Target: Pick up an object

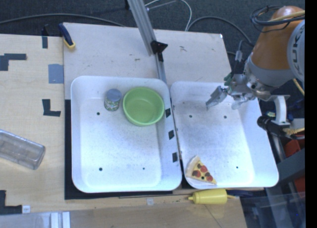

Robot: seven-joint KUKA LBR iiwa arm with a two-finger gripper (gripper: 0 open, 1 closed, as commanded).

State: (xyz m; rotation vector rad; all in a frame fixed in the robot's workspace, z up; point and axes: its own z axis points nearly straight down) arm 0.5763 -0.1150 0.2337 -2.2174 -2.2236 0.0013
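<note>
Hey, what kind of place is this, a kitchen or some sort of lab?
Most likely a robot lab test bench, not a kitchen: a robot arm reaches over two white bins, the pizza slice looks like a toy, and tape marks dot the wooden bench.

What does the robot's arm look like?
The arm is chunky and rounded, with a big orange band over grey metal. Black cables loop near its top. At its tip sits a small grey metal end effector with thin fingers.
</note>
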